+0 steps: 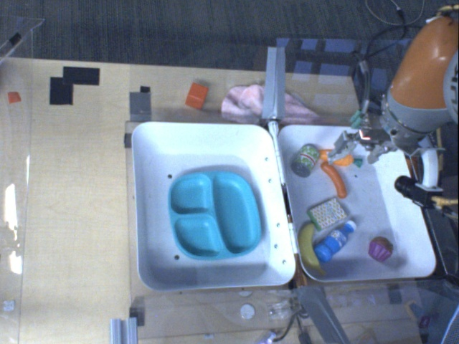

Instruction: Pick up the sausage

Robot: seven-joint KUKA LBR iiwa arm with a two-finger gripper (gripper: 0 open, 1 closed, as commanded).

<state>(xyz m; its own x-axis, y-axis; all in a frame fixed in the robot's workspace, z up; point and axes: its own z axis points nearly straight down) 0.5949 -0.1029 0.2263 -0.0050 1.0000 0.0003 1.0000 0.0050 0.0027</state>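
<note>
Arm reaches in from the right, wrist over the right bin's (423, 260) far edge. End effector (356, 143) low, just beyond the sausage (335, 180); grip state unreadable. Sausage lies in that bin, beside the can (306, 159).

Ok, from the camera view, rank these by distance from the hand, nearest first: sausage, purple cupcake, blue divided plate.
1. sausage, just left of and below the hand, right bin.
2. purple cupcake, near the right bin's front edge.
3. blue divided plate, in the left bin.
</note>
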